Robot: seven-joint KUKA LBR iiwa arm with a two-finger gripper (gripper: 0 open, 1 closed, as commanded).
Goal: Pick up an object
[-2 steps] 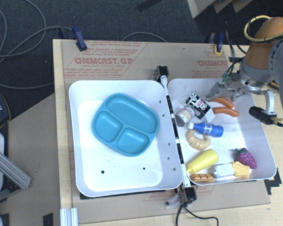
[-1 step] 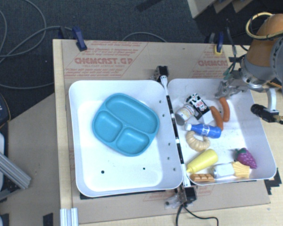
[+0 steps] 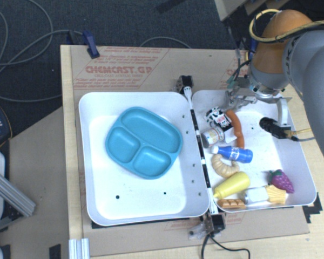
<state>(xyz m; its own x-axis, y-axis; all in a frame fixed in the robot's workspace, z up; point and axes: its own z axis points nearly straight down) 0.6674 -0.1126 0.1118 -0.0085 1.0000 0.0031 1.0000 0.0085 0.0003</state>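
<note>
Currently, your gripper (image 3: 247,94) sits at the right bin's (image 3: 299,161) far edge, just above the toy sausage (image 3: 237,127). You cannot tell how the fingers stand. A blue divided plate (image 3: 144,142) occupies the left bin (image 3: 92,144).

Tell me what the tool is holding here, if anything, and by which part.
Cannot be told. The tool sits at the right bin's far edge, just above the sausage's upper end, but nothing is seen gripped in it.
</note>
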